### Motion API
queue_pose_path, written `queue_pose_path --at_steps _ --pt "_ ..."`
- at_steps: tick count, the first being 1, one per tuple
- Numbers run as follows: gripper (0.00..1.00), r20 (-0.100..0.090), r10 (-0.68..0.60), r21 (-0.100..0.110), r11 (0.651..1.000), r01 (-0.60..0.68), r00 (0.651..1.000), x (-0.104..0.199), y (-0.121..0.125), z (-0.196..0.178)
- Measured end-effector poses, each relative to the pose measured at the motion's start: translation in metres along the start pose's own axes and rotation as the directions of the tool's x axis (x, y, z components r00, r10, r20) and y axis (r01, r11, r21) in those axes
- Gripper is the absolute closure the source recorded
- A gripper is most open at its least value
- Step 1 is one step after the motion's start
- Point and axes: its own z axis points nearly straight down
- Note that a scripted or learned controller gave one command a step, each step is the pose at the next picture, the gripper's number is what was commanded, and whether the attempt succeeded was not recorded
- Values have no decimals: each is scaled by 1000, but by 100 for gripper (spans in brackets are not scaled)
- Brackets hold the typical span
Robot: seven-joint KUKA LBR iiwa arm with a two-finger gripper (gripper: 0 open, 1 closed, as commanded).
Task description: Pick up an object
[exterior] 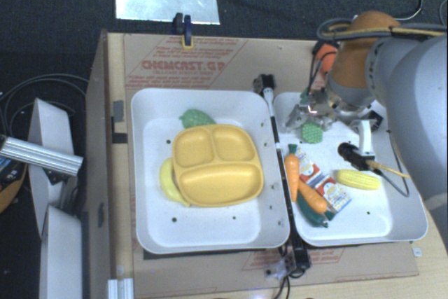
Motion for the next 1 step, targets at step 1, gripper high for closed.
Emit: queue_pose_path --at_steps 1 --pt "100 1 -2 -3 1000 2 1000 0 1 -11"
